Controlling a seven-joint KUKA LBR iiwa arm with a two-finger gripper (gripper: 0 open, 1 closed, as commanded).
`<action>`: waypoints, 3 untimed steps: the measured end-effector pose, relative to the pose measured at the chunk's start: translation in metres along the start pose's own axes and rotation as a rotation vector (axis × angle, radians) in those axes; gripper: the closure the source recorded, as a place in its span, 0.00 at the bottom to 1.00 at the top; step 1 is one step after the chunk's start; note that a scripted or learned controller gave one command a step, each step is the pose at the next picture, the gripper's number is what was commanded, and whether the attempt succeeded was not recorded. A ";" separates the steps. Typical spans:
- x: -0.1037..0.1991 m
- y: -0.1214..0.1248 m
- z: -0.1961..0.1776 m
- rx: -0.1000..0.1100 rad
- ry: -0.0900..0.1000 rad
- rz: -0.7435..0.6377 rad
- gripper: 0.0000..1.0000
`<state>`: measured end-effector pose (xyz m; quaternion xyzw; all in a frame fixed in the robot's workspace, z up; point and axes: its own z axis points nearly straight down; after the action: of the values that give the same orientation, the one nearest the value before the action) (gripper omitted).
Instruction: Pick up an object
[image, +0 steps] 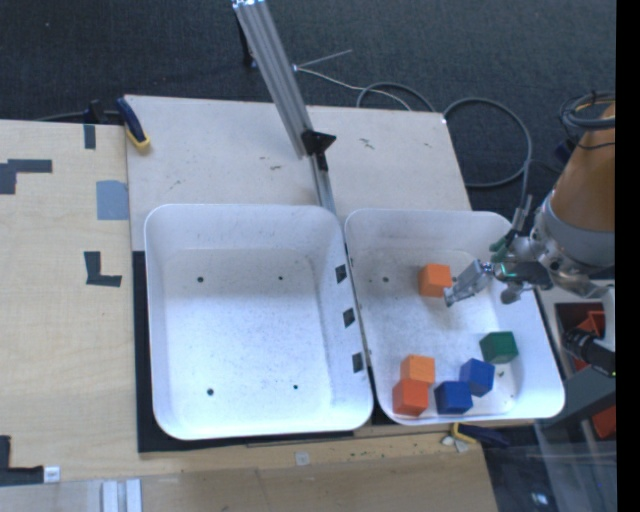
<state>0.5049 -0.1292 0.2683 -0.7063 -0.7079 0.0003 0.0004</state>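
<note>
Claw, fingers' spacing not discernible, hangs just right of orange cube; it should centre over it, then descend squarely.

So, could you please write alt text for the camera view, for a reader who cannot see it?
A grey arm reaches from the right into the right bin, its pincer beside a lone orange cube. Near that bin's front edge lie two more orange cubes, two blue cubes and a green cube. The left bin sits alongside.
</note>
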 end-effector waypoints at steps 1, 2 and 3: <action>-0.041 0.059 0.032 0.001 -0.003 0.002 0.00; -0.052 0.045 0.068 0.005 -0.001 0.003 0.00; -0.067 0.102 0.157 -0.001 0.004 -0.001 0.00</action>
<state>0.6071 -0.1960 0.1109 -0.7060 -0.7082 -0.0014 0.0012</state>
